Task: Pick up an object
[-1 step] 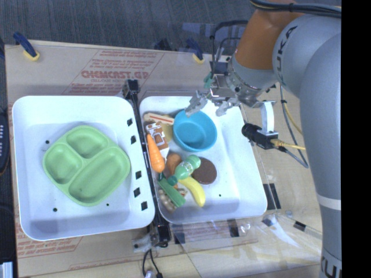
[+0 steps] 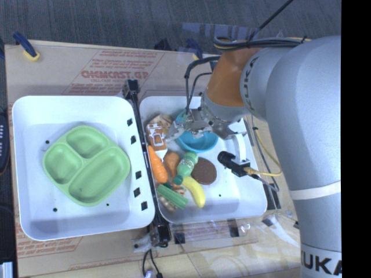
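The two-finger gripper (image 2: pixel 196 126), its grip state beyond what we can tell, hovers over the shallow blue plastic bowl (image 2: pixel 197 140); we judge it light, rigid, slippery, best pinched at the rim.

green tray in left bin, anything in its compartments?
Empty. The green tray lies flat in the left bin; all three compartments show bare green.

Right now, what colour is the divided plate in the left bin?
Light green: the divided plate shows clearly in the camera view, lying in the left bin.
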`<state>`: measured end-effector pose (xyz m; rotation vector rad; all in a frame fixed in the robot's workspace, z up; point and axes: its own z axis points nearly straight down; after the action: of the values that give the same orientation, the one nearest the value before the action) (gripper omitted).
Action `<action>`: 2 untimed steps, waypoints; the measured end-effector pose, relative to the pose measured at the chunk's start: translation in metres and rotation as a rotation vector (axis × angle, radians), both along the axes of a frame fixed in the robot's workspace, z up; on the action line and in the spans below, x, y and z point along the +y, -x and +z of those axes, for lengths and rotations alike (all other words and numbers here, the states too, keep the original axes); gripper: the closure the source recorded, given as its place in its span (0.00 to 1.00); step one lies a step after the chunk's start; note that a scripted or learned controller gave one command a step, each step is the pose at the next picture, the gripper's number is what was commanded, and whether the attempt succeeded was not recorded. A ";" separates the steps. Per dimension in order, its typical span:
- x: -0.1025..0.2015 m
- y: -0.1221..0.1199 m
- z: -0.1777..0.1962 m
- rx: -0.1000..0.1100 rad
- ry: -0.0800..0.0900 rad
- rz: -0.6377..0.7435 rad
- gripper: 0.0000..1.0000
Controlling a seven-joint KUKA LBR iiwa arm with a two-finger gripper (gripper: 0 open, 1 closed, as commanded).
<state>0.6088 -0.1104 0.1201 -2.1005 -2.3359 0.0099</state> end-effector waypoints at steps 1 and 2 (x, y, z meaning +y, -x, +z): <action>0.000 0.039 -0.013 -0.047 0.014 -0.106 0.00; -0.017 0.103 -0.028 0.000 -0.005 0.060 0.00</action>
<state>0.5057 -0.1274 0.0920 -2.0269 -2.3958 0.0043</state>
